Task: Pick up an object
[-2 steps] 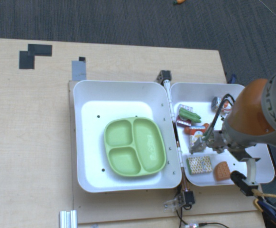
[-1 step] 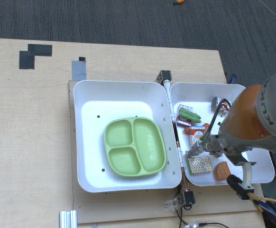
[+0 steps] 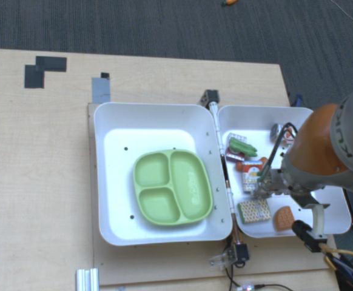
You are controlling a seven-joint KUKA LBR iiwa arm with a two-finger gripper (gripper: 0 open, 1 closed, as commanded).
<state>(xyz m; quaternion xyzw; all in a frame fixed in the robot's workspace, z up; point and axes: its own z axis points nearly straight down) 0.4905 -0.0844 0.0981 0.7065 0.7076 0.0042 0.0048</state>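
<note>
The right bin (image 3: 340, 220) holds several small items: a green pea-pod-like piece (image 3: 242, 145), a red-and-white packet (image 3: 249, 167), a checkered square block (image 3: 254, 211) and an orange-brown round piece (image 3: 283, 218). My gripper (image 3: 262, 185) reaches down into this bin from the right, just above the checkered block and beside the red-and-white packet. Its fingertips are lost among the items. The grey arm with its orange band (image 3: 313, 144) covers the right part of the bin.
The left bin (image 3: 113, 162) carries a light green three-compartment plate (image 3: 172, 187). A metal clamp (image 3: 210, 97) sits at the back where the bins meet. Cables and a connector (image 3: 237, 254) lie at the front edge. Dark tape patches (image 3: 43, 70) mark the bench at left.
</note>
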